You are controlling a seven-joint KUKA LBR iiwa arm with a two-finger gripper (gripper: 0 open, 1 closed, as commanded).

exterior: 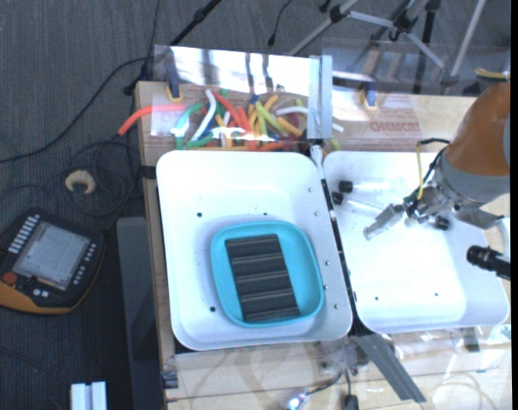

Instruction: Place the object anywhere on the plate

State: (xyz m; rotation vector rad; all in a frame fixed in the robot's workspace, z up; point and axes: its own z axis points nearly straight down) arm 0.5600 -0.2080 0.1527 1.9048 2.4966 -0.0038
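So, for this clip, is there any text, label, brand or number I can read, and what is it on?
None legible.
Reddish print on the white strip behind the right bin: too blurred to read.
Screen of the handheld pendant on the floor: too small to read.

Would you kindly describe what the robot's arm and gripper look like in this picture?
The arm is a rounded grey body with a broad orange band above the wrist. A thin yellow cable loops beside the wrist. The gripper is slim, grey metal, tapering to a narrow tip, with small black fittings near its base.
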